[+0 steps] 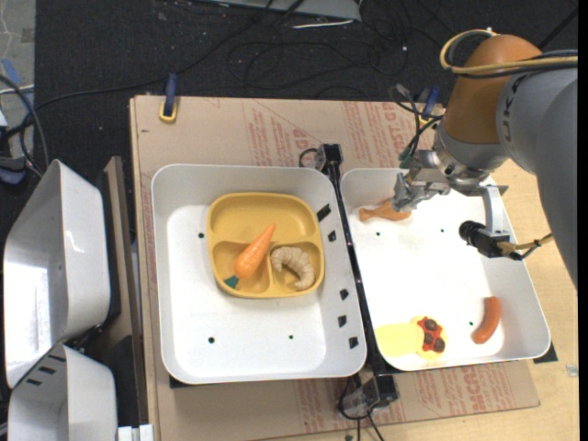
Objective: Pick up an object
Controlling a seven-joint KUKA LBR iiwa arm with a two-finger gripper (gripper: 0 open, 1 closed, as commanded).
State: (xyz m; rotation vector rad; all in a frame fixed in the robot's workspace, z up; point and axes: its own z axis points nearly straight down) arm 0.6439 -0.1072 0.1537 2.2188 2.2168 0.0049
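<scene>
The end effector [409, 197] sits over a small orange curved toy [384, 213]; its grip I cannot make out. A sausage [486, 321] lies well apart.

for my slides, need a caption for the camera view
Gripper low over an orange toy in the right bin; carrot on yellow plate.

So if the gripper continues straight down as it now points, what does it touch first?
Most likely the small orange toy piece lying in the right bin, just under the gripper. Depth is unclear from this slanted view, so it may meet the bin floor beside it.
</scene>
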